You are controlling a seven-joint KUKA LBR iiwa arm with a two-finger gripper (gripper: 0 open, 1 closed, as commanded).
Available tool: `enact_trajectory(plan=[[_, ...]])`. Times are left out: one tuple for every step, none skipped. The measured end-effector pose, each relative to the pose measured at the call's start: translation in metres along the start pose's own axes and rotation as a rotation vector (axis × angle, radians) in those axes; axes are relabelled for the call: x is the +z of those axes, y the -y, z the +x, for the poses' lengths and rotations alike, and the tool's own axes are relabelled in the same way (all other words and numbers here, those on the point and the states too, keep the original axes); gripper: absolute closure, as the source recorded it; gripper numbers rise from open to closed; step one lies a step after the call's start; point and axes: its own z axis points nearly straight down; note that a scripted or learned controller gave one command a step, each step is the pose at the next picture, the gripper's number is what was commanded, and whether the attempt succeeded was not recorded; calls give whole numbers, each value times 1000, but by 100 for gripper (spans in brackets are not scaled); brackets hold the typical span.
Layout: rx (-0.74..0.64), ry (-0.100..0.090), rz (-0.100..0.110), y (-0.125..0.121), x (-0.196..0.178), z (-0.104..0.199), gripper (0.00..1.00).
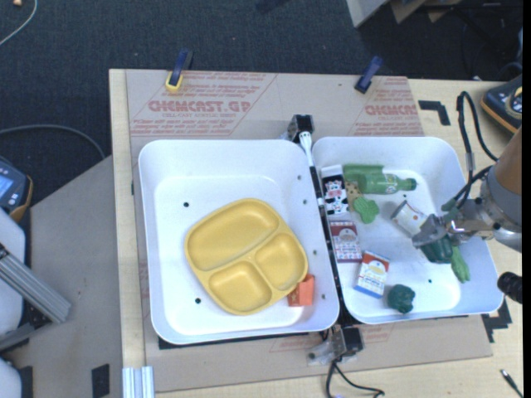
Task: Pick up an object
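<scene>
KUKA arm [508, 201] is reaching in from the view's right, with its gripper [429, 233] hanging low inside the right bin [390, 143]. Whether the gripper is apart or closed cannot be told from this angle.

A dark green object [437, 252] is lying right against the gripper's near side, and it is unclear whether it is being gripped at all. A light green strip [460, 266] is lying next to it, just to the view's right of the gripper and nearer the camera.

A small white-and-grey piece [404, 214] is sitting just beside the gripper, toward the view's left and slightly farther back. Beyond that, a green bottle [377, 179] is lying on its side along the bin's far part, with a small green lump [366, 210] between it and the gripper.

A red-white-and-blue box [372, 274] is lying nearer the camera and to the view's left of the gripper. A dark green knob [401, 297] is resting close to the box by the bin's near wall.

Well to the left of the gripper, a black-and-white carton [333, 191] and a red-and-white packet [343, 237] are lining the bin's left wall.

Farther left again, across the divide, a yellow divided plate [245, 255] is filling the middle of the left bin [216, 146]. A small orange block [304, 292] is touching the plate's near right edge.

Both bins are sitting on the bench [249, 98].
</scene>
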Motion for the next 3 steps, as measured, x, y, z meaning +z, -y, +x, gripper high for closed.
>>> enact_trajectory(plan=[[1, -1, 3, -1, -23, 0, 100], [-5, -6, 9, -12, -21, 61, 100], [-6, -5, 5, -31, -30, 117, 100]])
